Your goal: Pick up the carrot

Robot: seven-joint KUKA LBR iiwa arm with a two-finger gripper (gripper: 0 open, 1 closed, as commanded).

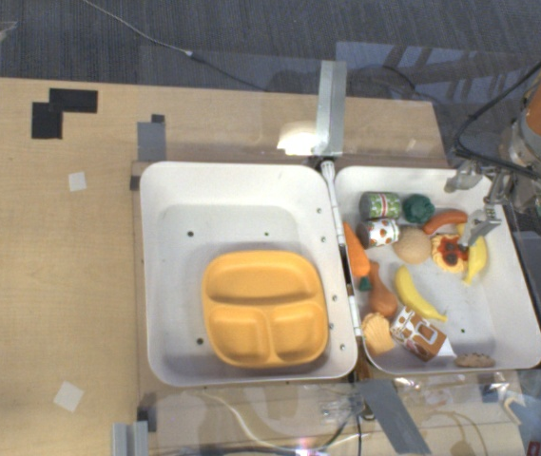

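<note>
Pale wooden bench top (51, 283) fills the left and centre of the frame, with dark carpet along the top edge. Two shallow white bins sit side by side on it. The left bin (170, 207) holds a yellow compartment tray (265, 307), lying flat in its lower middle. The right bin (517, 321) is crowded with toy food. The carrot (357, 252) lies along that bin's left wall, pointing up and down the frame, just beside a small tin can (383, 233). Above that is a green can (380, 205); further right lie two bananas (418, 295) and a red-and-yellow item I cannot identify. The gripper (484, 202) hangs over the bin's upper right corner, well apart from the carrot; whether it is spread or pressed together I cannot tell.
</note>
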